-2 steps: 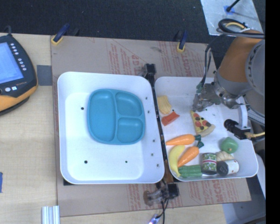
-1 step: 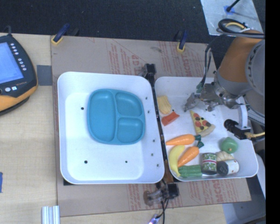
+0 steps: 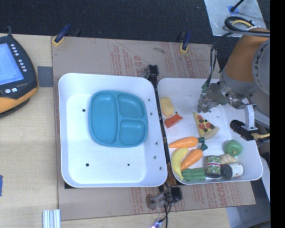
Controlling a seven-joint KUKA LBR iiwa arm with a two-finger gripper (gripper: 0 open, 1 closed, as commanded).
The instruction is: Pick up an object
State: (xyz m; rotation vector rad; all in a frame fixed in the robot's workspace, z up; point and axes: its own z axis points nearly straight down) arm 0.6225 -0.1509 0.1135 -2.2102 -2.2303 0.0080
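Wooden bench (image 3: 23, 146), two white bins. Left bin (image 3: 71, 127): blue plate (image 3: 118, 118). Right bin (image 3: 185, 87): gripper (image 3: 207, 101) low above pizza slice (image 3: 205, 126); carrots (image 3: 184, 142) nearby. Grip state: cannot tell.

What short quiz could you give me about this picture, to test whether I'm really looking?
1. True or false: the blue divided plate lies in the left bin.
2. Which toy lies nearest the gripper? A. the pizza slice B. the green apple C. the banana
3. Fill in: the right bin holds two orange ____.

Key: 1. True. 2. A; the slice lies just below the gripper in the camera view. 3. Carrots, lying close together beside the banana.
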